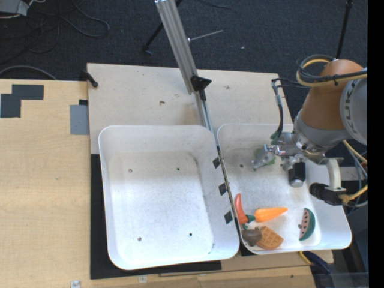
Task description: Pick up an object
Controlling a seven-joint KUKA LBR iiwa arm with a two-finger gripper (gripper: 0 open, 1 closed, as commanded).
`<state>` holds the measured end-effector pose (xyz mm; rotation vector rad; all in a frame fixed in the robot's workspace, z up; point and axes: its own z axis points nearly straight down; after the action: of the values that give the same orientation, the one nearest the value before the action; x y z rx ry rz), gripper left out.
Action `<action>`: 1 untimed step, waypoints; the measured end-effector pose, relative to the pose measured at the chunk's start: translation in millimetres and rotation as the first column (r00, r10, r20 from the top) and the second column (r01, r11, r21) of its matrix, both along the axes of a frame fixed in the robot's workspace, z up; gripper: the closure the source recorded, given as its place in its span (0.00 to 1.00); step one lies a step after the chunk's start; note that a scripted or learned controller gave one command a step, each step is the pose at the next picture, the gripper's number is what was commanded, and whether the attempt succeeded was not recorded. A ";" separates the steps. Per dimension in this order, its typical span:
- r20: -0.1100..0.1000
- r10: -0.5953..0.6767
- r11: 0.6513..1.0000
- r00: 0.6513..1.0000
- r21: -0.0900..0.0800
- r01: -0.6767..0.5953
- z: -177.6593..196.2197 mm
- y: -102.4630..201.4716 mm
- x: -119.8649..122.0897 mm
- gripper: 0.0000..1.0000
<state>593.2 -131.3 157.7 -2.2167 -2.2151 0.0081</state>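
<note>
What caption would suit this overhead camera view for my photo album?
Robot arm's gripper poised over the right bin, above a toy carrot, chili, watermelon slice and waffle.

The arm [336, 104] was cut off by the picture's right side, so its upper links could not be followed. The gripper [262, 158] appeared small and blurred over the right bin [264, 138]. A brown item [252, 236] lay partly under the waffle-like piece [270, 240], and what it was could not be told. The red pepper [239, 209] pressed against the bin's left wall, its lower end hidden among the neighbouring toys. The watermelon slice [306, 224] was too small to show detail.
</note>
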 end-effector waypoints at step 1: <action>0.000 -0.002 1.000 1.000 0.000 0.002 -58.9 -0.7 7.0 0.00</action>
<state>600.2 -131.9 98.8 -2.2190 -2.2129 0.0079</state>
